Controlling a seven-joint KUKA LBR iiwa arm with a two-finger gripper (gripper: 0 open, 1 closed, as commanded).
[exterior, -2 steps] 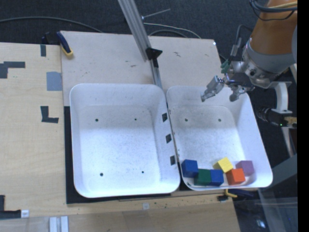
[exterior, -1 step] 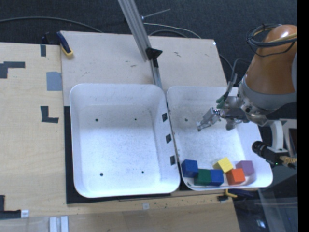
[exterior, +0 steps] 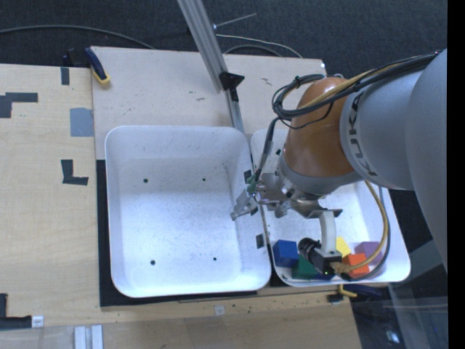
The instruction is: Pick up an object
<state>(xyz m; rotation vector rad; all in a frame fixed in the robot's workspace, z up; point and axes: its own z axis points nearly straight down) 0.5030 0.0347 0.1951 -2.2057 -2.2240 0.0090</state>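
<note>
**Two bins, one gripper low over the seam between them**

Two shallow white bins side by side on the wood-grain counter (exterior: 43, 195): the left bin (exterior: 120, 195) and the right bin (exterior: 398, 267). Beneath both, a black mat (exterior: 102, 267), and under that a pale board (exterior: 160, 86).

Reaching in from the right, the grey arm (exterior: 407, 122) with its orange band (exterior: 320, 129), bulking over most of the right bin. At its tip the gripper (exterior: 248, 201), low over the adjoining rims of the two bins, roughly midway between far and near. No telling how far open it is, nor whether anything is in its hold: too small and too crowded by the wrist.

Clustered at the near end of the right bin, nearer than the gripper and apart from it:
- a blue block (exterior: 285, 251), leftmost
- a green piece (exterior: 305, 271), just near of the blue block
- an orange piece (exterior: 356, 262), further right
- a yellow piece (exterior: 343, 246), just beyond the orange one
- a purple piece (exterior: 370, 249), rightmost

Shapes of all but the blue block unclear, being partly covered by the robot.

On the left bin's floor, four small dark dots and a faint grey speckling.

Beyond the bins, a slanted aluminium rail (exterior: 200, 20) coming down toward the left bin's far right corner, with a black clamp (exterior: 231, 81) on it. At the board's far left corner, a blue-and-yellow tool (exterior: 97, 65). On the counter to the left, a grey tape patch (exterior: 81, 121) and dark tape marks (exterior: 71, 171).
</note>
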